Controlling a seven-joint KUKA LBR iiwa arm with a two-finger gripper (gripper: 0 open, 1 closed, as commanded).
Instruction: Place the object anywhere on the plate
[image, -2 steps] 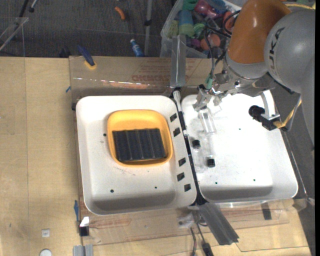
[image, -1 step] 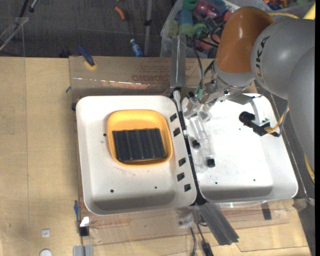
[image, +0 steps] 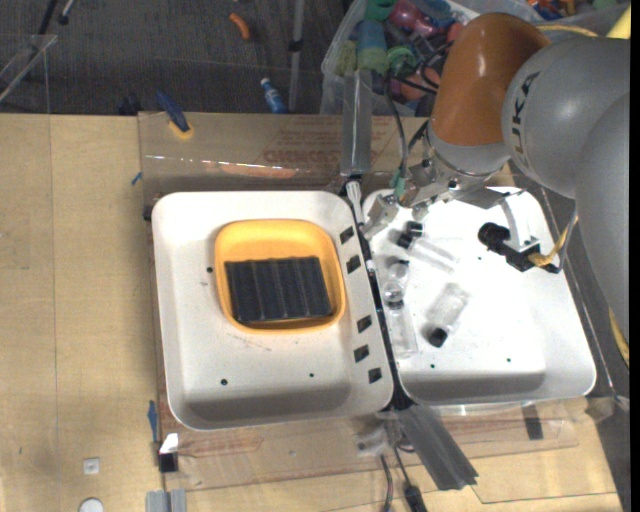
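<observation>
Black ribbed slab (image: 278, 289): flat on the plate, its ribs running up and down the frame, covering most of the plate's floor.
Plate (image: 275, 232): orange-yellow with rounded corners, sitting in the upper middle of the left bin. Its rim shows all round the slab, widest along the top.
Left bin (image: 190, 350): white and shallow, left of centre in the frame, and the plate is all it carries.
Divider (image: 365, 300): here the two bins meet, with a row of small black clips down the seam.
Right bin (image: 500, 340): white, right of centre, and this is where I am working.
Gripper (image: 412, 192): low over the upper left corner of the right bin, close to the divider. I cannot tell from this angle whether it is apart or together, and I see nothing held in it.
Capped vial (image: 408, 239): clear with a black cap, lying just below my gripper, apart from it as far as I can tell.
Second vial (image: 445, 310): clear, tilted, black cap at its lower end, near the middle of the right bin.
Small vial (image: 394, 296): clear with a dark top, right beside the divider.
My arm (image: 480, 80): orange band and grey casing coming in from the upper right of the frame.
Table (image: 70, 300): pale wood, bare along the left of the frame.
</observation>
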